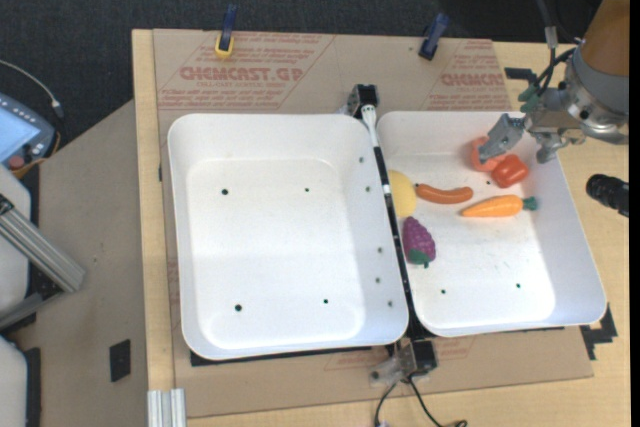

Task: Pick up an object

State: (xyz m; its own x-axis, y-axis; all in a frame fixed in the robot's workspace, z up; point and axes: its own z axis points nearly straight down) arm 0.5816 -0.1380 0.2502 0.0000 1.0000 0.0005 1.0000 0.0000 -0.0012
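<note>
The right white bin (pixel 560 265) holds several toy foods. A red pepper-like piece (pixel 507 171) lies at its far right side, and my gripper (pixel 522 146) hangs just above it, open. The left finger (pixel 496 139) covers part of the red piece. In front of it lies an orange carrot (pixel 491 207) with a green top. An orange-red sausage (pixel 443 194) sits to the left, beside a yellow piece (pixel 401 192) against the bin's left wall. A purple bunch of grapes (pixel 418 240) lies nearer the front.
The left white bin (pixel 190 215) sits beside the right one, with a black divider strip (pixel 385 200) between them. Both rest on a brown board (pixel 260 65) held by blue clamps at the back. The arm's wrist (pixel 600 85) and cables stand over the right bin's far corner.
</note>
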